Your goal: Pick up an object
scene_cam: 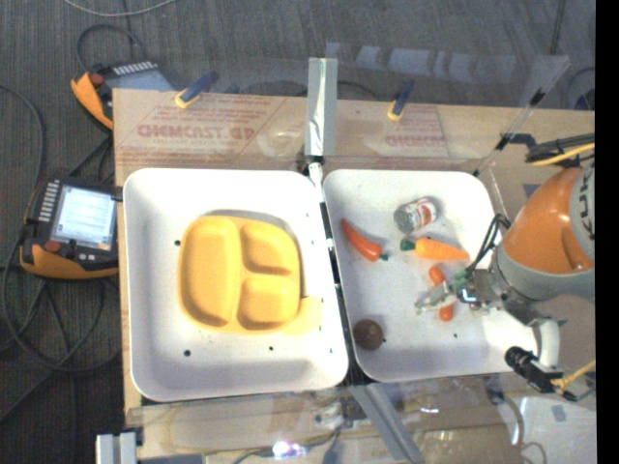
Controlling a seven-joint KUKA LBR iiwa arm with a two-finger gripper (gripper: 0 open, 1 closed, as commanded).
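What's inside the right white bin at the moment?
The right shallow white bin holds a small metal can, an orange carrot, a red-orange chili pepper, a dark brown ball and small red pieces beneath the end effector, which partly covers them.

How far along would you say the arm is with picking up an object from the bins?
Early. Done: the gripper has reached into the right bin, beside a small red piece. In hand: nothing visibly lifted. Left: grasping and raising something; the carrot, red pepper, can and brown ball all lie on the bin floor.
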